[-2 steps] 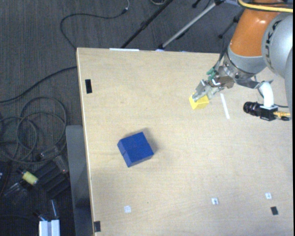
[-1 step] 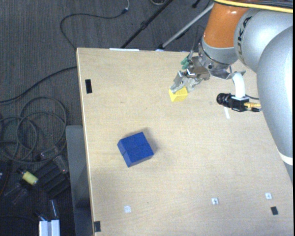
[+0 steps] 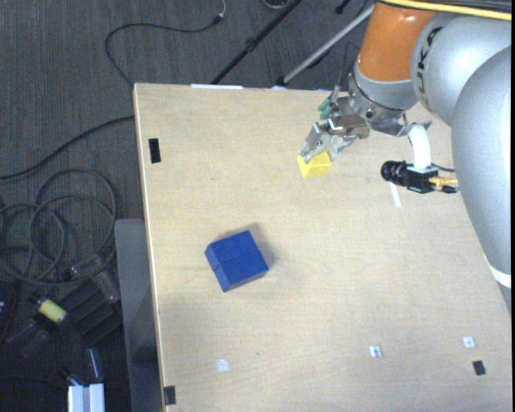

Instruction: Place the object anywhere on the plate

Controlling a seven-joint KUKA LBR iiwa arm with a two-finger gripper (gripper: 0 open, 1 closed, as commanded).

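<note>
Near the desk's far edge, the pincer gripped a small yellow block between its fingers. The block sat tilted, no long axis discernible. A blue cube lay well apart, toward the left.

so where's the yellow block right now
The yellow block is toward the upper right of the wooden board, right at the gripper, up and right of the blue block.
</note>
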